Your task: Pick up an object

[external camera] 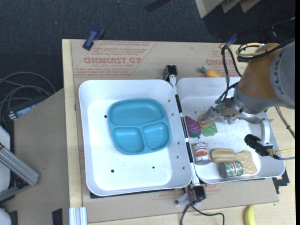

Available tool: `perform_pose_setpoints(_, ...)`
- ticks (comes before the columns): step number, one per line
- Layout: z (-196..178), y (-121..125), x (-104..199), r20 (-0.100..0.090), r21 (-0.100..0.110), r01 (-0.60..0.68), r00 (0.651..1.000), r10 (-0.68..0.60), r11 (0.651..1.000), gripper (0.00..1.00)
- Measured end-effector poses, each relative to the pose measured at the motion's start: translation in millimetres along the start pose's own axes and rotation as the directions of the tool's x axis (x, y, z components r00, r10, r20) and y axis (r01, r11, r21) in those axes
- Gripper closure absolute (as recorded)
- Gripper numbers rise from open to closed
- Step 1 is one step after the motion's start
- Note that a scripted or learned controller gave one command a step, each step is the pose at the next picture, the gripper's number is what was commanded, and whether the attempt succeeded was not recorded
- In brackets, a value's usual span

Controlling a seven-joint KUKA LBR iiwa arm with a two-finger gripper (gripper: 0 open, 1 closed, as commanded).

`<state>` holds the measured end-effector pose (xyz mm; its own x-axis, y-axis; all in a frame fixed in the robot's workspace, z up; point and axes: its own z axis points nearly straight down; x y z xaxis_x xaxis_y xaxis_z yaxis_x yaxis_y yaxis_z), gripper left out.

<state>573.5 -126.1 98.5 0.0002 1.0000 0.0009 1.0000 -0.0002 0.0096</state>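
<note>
My gripper [209, 116] hangs low over the left part of the right bin [267, 175], reaching in from the right. Directly under its tip lie a small orange piece [204, 123] and a green leafy toy [209, 130], with a purple grape bunch [191, 126] just to their left by the bin's wall. Nearer the front sit a small red-labelled can [200, 153], a hot-dog bun [222, 154], a green can [230, 168] on its side and a slice of toast [248, 161]. Whether the gripper touches the orange piece cannot be made out.
The left bin [93, 172] holds a blue divided plate [139, 125]. An orange toy [212, 72] lies on the cardboard behind the right bin, a blue clip [93, 38] at the far left corner, and a yellow thing [249, 214] at the front edge.
</note>
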Motion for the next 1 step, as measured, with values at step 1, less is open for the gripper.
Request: perform_pose_setpoints(1, 5.2, 0.1, 18.4, 0.016, -0.009, -0.007, 1.0, 0.007, 1.0, 0.0)
